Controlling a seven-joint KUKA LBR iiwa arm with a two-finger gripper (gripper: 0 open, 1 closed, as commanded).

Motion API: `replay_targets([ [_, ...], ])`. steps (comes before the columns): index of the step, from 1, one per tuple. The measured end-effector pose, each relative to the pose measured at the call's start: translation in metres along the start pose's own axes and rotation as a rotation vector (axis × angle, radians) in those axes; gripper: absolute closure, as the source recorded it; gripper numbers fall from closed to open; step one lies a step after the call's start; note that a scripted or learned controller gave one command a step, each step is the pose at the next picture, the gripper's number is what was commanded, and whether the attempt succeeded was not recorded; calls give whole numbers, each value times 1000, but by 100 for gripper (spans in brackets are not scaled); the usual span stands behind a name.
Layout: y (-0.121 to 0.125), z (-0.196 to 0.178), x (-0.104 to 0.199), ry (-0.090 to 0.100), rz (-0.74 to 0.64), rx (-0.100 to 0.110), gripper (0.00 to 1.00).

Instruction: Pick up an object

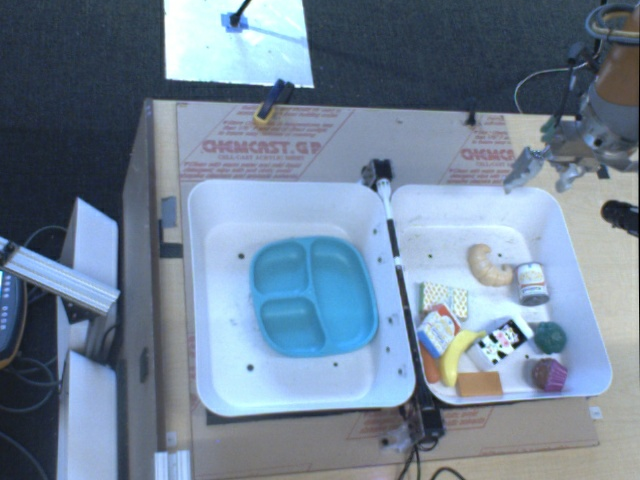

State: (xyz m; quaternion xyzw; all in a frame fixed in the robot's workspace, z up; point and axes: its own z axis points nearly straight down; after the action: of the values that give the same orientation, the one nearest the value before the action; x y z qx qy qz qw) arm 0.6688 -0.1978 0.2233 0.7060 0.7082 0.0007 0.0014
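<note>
The right bin (566, 230) holds several small objects. A tan croissant (489, 264) and a small can (532, 283) lie near its middle. Toward the front are a yellow banana (458, 356), a black-and-white box (503, 340), a green ball (549, 337), a pink cupcake (548, 373) and an orange block (478, 384). A checked cracker (444, 298) and a blue-and-red packet (437, 330) lie by the divider. My gripper (540, 179) hangs over the bin's far right rim, open, with nothing between its fingers. It is well above and behind the objects.
The left bin (222, 216) holds a blue sectioned plate (312, 296). A black bar (392, 238) runs between the bins. A yellow-handled tool (270, 105) lies on the board behind the left bin. Cables loop at the right beside the arm (612, 88).
</note>
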Motion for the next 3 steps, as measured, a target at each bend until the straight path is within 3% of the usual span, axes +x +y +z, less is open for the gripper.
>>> replay_targets([
  [1, -43, 136, 19, 1, 1, 4, 0],
  [2, -68, 139, 31, 1, 2, 2, 0],
  [3, -67, 128, 31, 0, 1, -1, 100],
])
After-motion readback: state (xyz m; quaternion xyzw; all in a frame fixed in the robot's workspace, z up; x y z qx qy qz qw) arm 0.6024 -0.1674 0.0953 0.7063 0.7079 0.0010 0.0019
